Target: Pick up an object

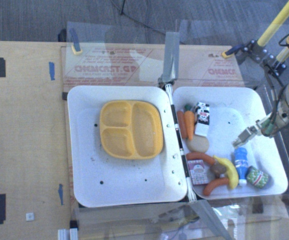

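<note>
Camera view looks down on a pale wooden bench [24, 134] marked with black corner brackets and bits of blue tape, grey carpet behind it crossed by a dark cable. The left bin [84, 184] holds a yellow divided plate [131, 129], set flat near its middle. A grey metal strip runs down to the seam between the bins. In the right bin [272, 179], toy foods crowd the left and bottom: two carrots [186, 124] beside a black-and-white carton [202, 119], a beige potato [199, 144], sausages, a small pink box [198, 173], a banana [229, 170], a blue bottle [240, 164] and a green can [257, 177]. The gripper [243, 137] hangs just above the bottle, its two prongs slightly spread with nothing between them.
</note>
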`<state>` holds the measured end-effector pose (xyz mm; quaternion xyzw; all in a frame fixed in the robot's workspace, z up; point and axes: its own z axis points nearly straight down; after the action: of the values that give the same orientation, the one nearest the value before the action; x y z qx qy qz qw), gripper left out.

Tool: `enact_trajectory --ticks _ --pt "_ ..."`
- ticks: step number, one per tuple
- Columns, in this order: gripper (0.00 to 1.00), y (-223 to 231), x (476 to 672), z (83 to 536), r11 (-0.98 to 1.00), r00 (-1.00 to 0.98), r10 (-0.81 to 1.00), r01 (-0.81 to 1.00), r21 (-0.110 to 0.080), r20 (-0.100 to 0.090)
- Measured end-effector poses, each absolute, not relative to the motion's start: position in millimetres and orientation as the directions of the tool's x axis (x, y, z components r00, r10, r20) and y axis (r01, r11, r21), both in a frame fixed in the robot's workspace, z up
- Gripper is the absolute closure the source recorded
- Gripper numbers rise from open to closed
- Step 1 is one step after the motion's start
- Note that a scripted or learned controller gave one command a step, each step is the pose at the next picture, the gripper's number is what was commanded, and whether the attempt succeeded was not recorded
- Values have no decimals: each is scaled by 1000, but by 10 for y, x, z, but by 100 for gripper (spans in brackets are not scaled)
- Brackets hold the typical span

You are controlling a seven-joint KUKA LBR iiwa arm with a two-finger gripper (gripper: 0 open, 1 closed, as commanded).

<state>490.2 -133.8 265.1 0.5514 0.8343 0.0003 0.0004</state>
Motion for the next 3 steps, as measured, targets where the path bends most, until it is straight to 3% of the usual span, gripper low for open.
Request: enact_trajectory --ticks 1,2,3 --pt "0 -1426 4845 878 575 -575 818 818 8 -5" --pt "0 -1634 5015 1574 131 -131 991 991 0 0" --pt "0 -1999 4813 870 76 -75 997 997 8 -6"
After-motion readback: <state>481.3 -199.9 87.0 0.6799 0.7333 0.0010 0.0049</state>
